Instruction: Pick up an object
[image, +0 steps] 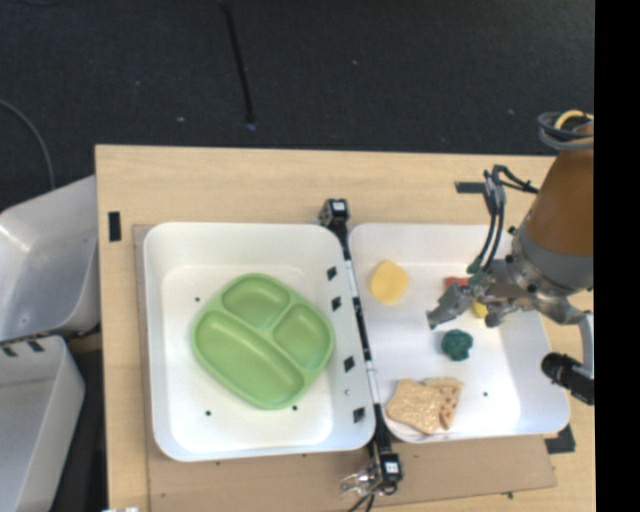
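We see the hand (452, 305) low in the right white bin (520, 400), and we cannot tell how it is set. A small dark-green lump (457, 344) lies just near of it, a yellow rounded piece (389, 282) to its left, and a tan flat bread slice (425, 404) at the near edge. In the left white bin (165, 400) rests a light-green divided plastic plate (262, 340).

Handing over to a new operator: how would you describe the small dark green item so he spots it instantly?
Look in the right bin, below the tool. The dark green lump sits mid-bin, apart from the yellow piece and the tan slice: the smallest and darkest item.
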